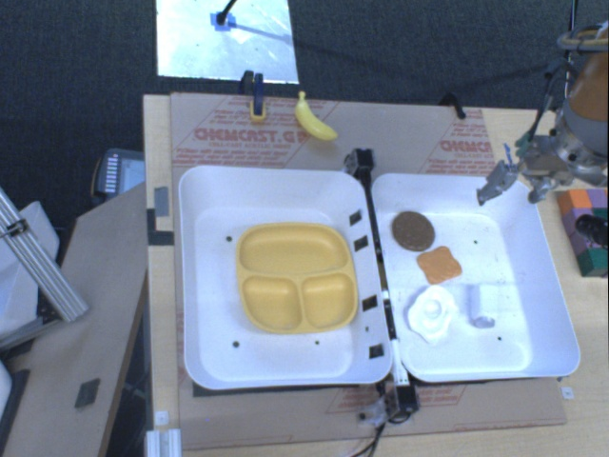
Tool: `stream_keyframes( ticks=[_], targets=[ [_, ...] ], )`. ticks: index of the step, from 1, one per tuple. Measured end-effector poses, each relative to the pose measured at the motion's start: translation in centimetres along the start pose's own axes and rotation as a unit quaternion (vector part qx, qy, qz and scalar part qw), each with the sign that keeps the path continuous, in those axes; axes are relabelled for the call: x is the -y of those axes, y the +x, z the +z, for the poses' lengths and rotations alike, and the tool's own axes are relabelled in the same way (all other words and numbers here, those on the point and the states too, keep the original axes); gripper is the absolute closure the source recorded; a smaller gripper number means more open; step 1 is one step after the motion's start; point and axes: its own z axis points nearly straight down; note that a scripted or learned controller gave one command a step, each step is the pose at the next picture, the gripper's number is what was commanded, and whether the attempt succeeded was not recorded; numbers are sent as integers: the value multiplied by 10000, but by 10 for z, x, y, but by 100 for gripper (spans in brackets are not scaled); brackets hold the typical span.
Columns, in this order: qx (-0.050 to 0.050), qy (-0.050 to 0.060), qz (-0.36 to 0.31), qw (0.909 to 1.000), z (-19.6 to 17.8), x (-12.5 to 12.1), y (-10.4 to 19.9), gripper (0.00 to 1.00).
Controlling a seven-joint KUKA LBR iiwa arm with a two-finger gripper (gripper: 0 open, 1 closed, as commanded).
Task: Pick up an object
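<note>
The right bin (533,255) holds a brown round patty (413,229), an orange toast-like piece (440,265), a white fried-egg toy (431,313) and a pale translucent cup (479,305) lying on its side. My gripper (517,183) hangs over the bin's far right corner, well above and to the right of these items. Its two fingers are spread apart with nothing between them.
The left bin (205,255) carries a yellow three-compartment tray (290,276). A yellow banana (314,120) lies on the cardboard behind the bins. A black divider strip (373,255) runs between the bins. Colored blocks (588,227) sit at the right edge.
</note>
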Motion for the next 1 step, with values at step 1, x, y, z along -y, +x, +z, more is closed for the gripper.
stream_keyframes(
  ticks=[1],
  targets=[
    [12, -60, -14, 10000, -8, -2, 1, 0]
  ],
)
